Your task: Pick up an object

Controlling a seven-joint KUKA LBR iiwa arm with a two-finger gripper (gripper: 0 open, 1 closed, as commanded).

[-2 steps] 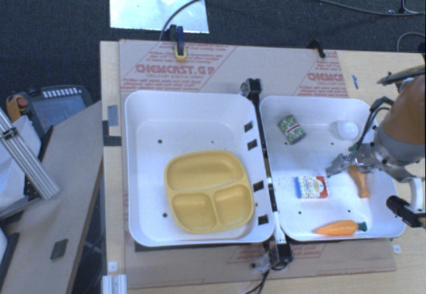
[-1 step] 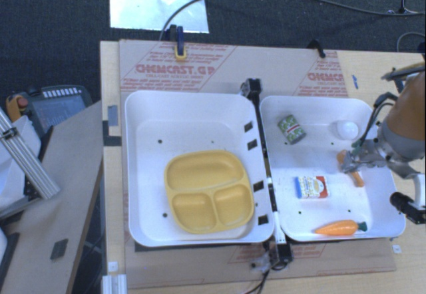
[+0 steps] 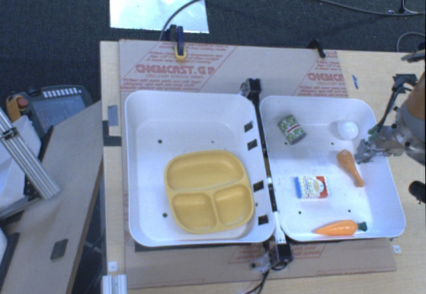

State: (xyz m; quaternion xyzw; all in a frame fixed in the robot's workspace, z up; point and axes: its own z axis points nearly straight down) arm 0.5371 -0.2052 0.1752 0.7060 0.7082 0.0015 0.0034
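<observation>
1. At the right rim of the right bin (image 3: 383, 173), the gripper (image 3: 368, 151) is hanging low over the bin's edge; whether its jaws are spread or pressed together cannot be told, since the tips are small and blurred. Nothing is showing between them, and the nearest thing is the drumstick (image 3: 350, 167), lying just beside the tips.
2. The drumstick is lying tan and slanted, its thick end toward the gripper and its thin end pointing down toward the bin's front.
3. The other things in the right bin are sitting apart from one another: a white ball (image 3: 347, 130) near the back, a small green can (image 3: 291, 129) tilted at the back left, a blue and red carton (image 3: 311, 187) lying flat in the middle, and an orange carrot (image 3: 341, 227) with a green tip lying along the front wall.
4. The left bin (image 3: 146, 153) is holding a yellow divided plate (image 3: 209, 189).
5. The arm (image 3: 411, 120) is reaching in from the right edge, bending down toward the bin's rim.
</observation>
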